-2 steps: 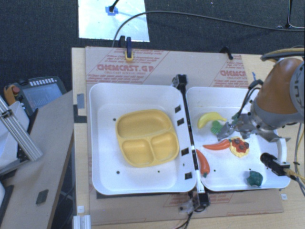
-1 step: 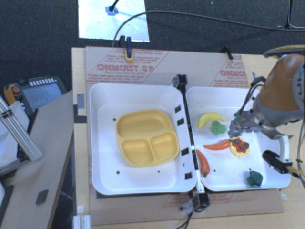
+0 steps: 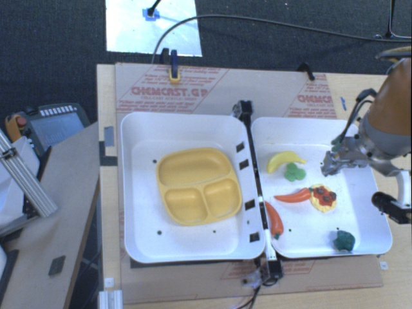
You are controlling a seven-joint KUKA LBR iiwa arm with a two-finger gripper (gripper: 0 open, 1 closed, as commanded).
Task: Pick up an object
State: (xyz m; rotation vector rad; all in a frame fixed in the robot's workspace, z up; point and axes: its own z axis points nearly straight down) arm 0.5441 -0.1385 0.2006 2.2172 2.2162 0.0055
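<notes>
The right bin holds several toy foods: a yellow banana, a small green broccoli piece, an orange-red chili, a pizza slice, a red pepper by the divider, and a dark green broccoli at the front right. My gripper hangs over the bin's right part, just above and right of the pizza slice, under the orange-banded wrist. Nothing shows between its tips.
The left bin bears a yellow three-compartment tray. A black clamp strip divides the two bins. A pendant and an aluminium rail lie on the side table at left.
</notes>
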